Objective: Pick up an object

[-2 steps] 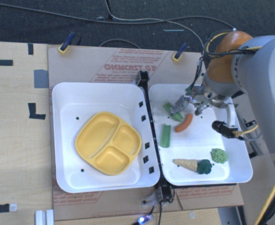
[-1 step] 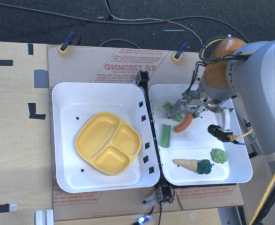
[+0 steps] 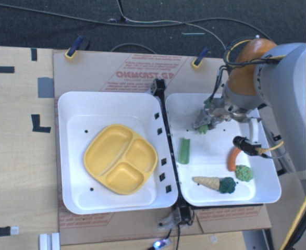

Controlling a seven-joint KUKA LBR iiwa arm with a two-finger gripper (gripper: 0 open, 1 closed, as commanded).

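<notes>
My gripper (image 3: 206,122) is low over the back left part of the right bin (image 3: 215,197). A small green piece (image 3: 203,129) lies right at its tip; whether it is gripped is unclear. A green stick (image 3: 184,150) lies in front of the gripper near the bin's left wall. Further right are an orange carrot (image 3: 232,160) and a light green broccoli (image 3: 243,173). A tan cone with a dark green top (image 3: 215,183) lies near the front wall.
The left bin (image 3: 72,108) holds a yellow divided plate (image 3: 120,158). A black divider (image 3: 166,139) runs between the bins. The grey arm with its orange band (image 3: 249,66) and black cables (image 3: 254,147) overhangs the right bin's right side.
</notes>
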